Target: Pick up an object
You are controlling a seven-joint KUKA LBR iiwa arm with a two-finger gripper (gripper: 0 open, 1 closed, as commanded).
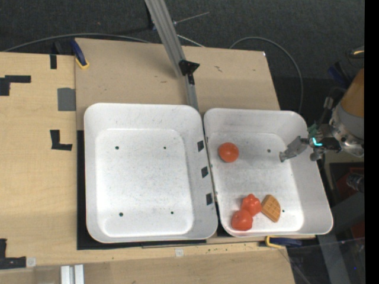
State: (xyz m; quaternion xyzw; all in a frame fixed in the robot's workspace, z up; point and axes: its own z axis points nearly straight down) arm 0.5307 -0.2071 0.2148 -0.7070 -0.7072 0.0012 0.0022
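Fruit sits nearest: two red pieces (246, 212) touching, with a tan waffle-like piece (270, 207) just beside them in the right bin (308, 218). Deeper in that bin a red ball (228, 152) lies alone (the easiest target, I judge). Gripper (290, 152) hovers right of the ball; I cannot tell its state. Descend centred, clear of the bin wall. Beyond lies the wooden bench (237, 78).

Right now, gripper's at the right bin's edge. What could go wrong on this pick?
1. The gripper sits near the right bin's rim; a low approach may clip it.
2. The red pepper, red ball and waffle crowd together, so a grab may nudge neighbours.
3. The lone tomato looks round and may roll.
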